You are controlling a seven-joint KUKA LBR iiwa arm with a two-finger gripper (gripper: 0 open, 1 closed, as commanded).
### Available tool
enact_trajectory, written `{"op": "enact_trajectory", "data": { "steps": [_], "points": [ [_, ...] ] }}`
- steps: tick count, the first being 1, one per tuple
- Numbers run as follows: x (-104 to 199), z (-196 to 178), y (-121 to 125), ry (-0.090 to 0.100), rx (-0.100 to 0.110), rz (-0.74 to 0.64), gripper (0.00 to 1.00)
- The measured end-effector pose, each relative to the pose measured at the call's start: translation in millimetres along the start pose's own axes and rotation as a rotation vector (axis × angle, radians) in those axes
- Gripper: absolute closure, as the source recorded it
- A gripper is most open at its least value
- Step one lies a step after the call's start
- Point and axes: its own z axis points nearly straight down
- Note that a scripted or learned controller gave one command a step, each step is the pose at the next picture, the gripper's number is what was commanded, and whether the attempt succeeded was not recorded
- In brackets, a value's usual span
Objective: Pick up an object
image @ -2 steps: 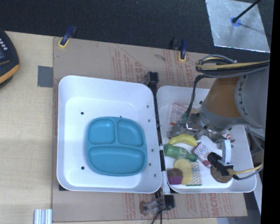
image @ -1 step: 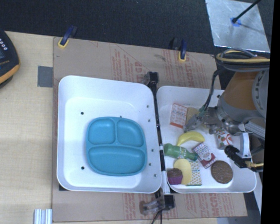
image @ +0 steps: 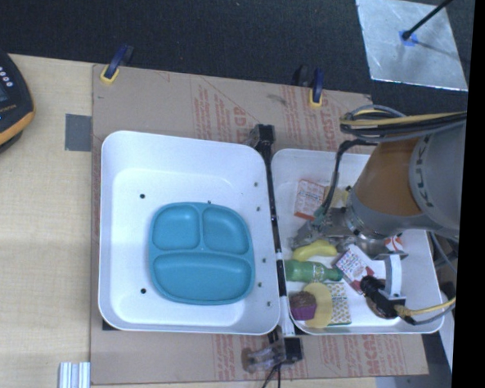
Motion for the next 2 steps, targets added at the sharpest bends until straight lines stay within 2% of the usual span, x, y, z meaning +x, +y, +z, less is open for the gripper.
{"op": "enact_trajectory", "data": {
  "steps": [1,2],
  "points": [
    [-30.6,-62.3,92.5,-0.007,-0.018,0.002,0.00],
    [-61.9,2.6,1.8,-0.001,0.006,0.009,0.00]
  ]
}}
